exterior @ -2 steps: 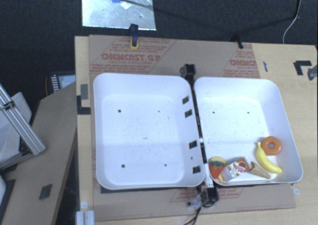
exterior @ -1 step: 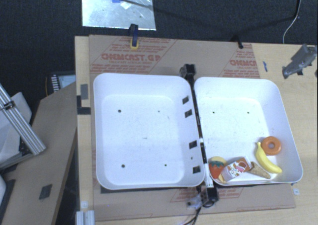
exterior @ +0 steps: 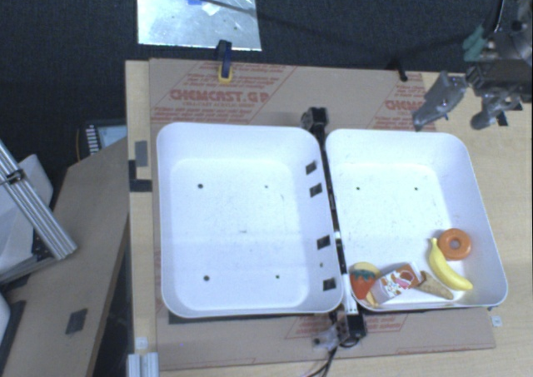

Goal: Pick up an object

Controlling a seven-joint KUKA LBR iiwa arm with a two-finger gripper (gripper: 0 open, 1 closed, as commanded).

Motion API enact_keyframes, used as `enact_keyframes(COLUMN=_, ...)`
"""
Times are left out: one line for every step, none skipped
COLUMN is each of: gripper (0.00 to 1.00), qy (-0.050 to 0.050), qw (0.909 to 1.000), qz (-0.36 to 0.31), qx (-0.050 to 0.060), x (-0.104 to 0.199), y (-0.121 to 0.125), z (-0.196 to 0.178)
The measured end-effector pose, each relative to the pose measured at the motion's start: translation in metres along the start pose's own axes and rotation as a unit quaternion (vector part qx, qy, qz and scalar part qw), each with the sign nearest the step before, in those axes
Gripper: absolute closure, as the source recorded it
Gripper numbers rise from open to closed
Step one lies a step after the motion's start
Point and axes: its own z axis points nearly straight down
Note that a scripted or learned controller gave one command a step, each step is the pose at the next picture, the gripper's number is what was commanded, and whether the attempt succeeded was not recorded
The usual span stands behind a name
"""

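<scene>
Over the bench's far right corner, my claw (exterior: 458,111) hangs apart and empty, parked beyond the right bin (exterior: 400,159). Targets crowd that bin's near right corner: banana (exterior: 448,267), orange ring (exterior: 455,243), packet (exterior: 396,281), probably slid there against the wall.

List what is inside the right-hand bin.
The right bin holds a banana, an orange ring, a red-orange fruit and a white packet along its near edge. Whatever lies under the packet is covered.
</scene>
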Motion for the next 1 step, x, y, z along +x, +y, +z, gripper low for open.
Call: enact_keyframes(gripper=0.0, qy=0.0, qw=1.0, qz=0.003, qx=0.001, x=0.036, y=0.0, z=0.0002)
